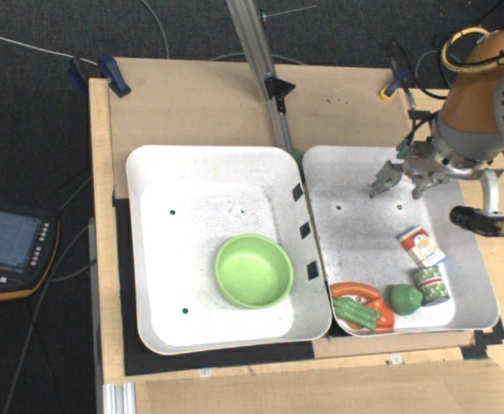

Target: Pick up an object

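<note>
Camera view: gripper (402,183) is seen spread open, nothing held, over the right bin's (355,240) bare upper floor. Objects are crowded along its near edge: red-white carton (421,247), printed can (431,285), green ball (405,298), orange-green toy (359,307). A green bowl (253,271) is seated in the left bin (161,231).

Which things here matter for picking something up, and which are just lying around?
For the job: gripper, open; red-and-white carton; green can; green ball; orange-and-green toy; green bowl.
Lying about: handheld controller; blue clamp.
</note>
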